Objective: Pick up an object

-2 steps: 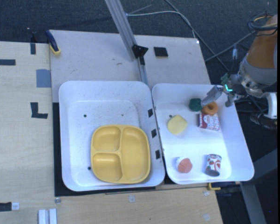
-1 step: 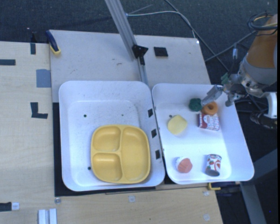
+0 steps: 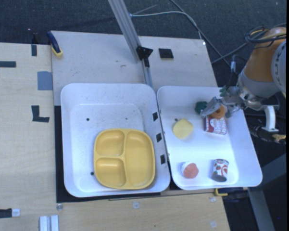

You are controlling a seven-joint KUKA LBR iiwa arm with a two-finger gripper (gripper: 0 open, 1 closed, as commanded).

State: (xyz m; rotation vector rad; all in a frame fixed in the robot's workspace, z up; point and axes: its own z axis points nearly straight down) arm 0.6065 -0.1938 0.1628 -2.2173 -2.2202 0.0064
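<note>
Two shallow white plastic bins: the left bin bears a yellow compartment tray, the right bin the pickable things. I cannot tell the gripper's finger state. It hangs over a crowded orange piece, red-white packet and green lump; it could snag a neighbour. A smooth yellow disc lies apart.

Gripper over right bin
</note>
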